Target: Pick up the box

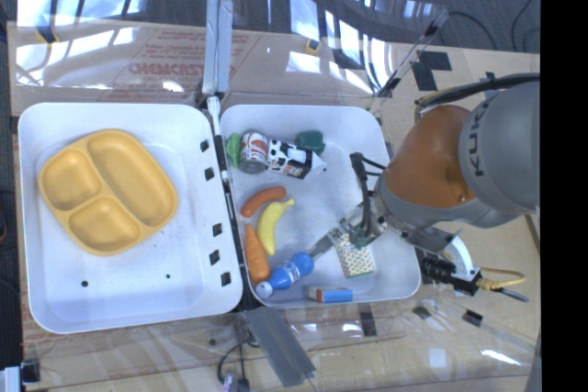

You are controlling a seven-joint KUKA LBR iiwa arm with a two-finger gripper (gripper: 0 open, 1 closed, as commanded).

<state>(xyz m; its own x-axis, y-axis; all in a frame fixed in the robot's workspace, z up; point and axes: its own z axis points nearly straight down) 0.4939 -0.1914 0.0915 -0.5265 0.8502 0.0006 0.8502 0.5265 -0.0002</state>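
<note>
The grey KUKA arm with its orange band (432, 170) is observed reaching into the right-hand shallow white bin (390, 289), with the two-finger gripper (356, 232) lowered over that bin's near right part. Whether the fingers are apart or together cannot be told, as they are too small and dark to separate.

The small pale patterned box (355, 258) is found lying flat on the bin floor directly beneath and just nearer the camera than the gripper, apparently touching or all but touching it. Its long axis is judged to run from the gripper toward the bin's near edge, tilted slightly rightward.

For a sound grasp, closure across the box's short sides is advised, with the fingers squared to that long axis and centred before lifting.

To the gripper's left, a blue plastic bottle (287, 274) and a yellow banana (272, 223) are noted; the small blue-and-red tube (329, 294) lies below the box.
</note>
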